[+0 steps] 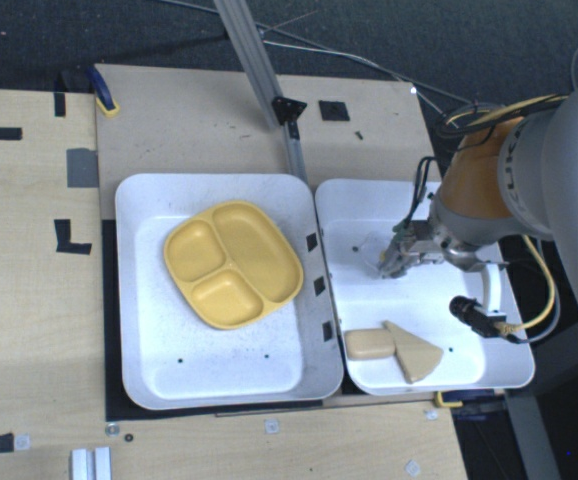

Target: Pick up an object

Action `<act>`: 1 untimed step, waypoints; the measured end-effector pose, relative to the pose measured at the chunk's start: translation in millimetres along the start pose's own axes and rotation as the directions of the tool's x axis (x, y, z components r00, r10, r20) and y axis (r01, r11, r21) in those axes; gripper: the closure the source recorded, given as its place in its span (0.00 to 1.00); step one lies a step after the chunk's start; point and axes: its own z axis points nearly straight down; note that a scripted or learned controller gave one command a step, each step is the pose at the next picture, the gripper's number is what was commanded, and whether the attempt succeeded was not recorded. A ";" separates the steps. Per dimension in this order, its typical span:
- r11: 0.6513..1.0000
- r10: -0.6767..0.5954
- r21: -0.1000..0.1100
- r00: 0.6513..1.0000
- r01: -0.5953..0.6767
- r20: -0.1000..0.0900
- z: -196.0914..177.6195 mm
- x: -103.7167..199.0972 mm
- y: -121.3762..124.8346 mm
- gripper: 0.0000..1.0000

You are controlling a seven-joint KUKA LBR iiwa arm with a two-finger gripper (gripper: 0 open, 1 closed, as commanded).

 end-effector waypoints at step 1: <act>1.000 0.001 0.006 1.000 -0.001 -0.004 -45.2 -7.8 1.5 1.00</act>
